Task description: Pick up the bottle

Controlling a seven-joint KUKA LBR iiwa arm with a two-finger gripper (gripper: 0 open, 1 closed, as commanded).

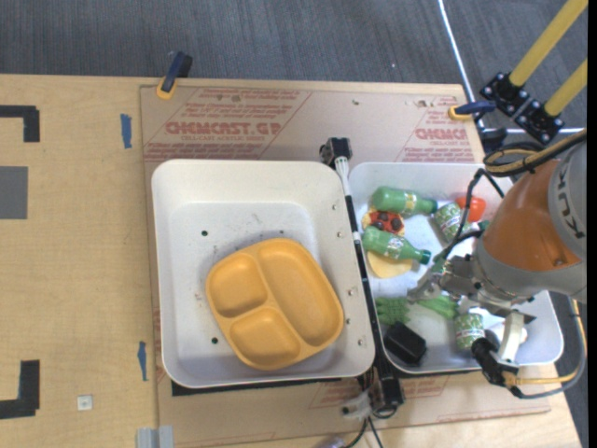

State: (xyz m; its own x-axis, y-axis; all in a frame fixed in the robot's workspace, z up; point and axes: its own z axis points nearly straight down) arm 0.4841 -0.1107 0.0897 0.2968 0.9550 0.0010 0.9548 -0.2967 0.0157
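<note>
Your gripper (446, 287) hangs low over the middle of the right bin (550, 348), and you cannot tell from this slant how it is set, nor whether anything is in it; treat the pick as not yet made. Several green bottles lie in that bin. The nearest bottle (394, 245) lies on its side just left of the gripper, cap pointing toward it, partly over a yellow flat piece (384, 265). A second bottle (403, 200) lies near the bin's far wall, a third (449, 219) beside a red-orange item (473, 207), and a fourth (469, 329) sits under the wrist. Between the first two is a small red and black cluster (384, 220); a black block (406, 343) rests at the near edge.

The step in hand looks like the approach. Next you likely need to centre over one bottle's body, across its long axis, clear of its neighbours. The left bin (177, 278) carries a yellow divided plate (273, 301).
</note>
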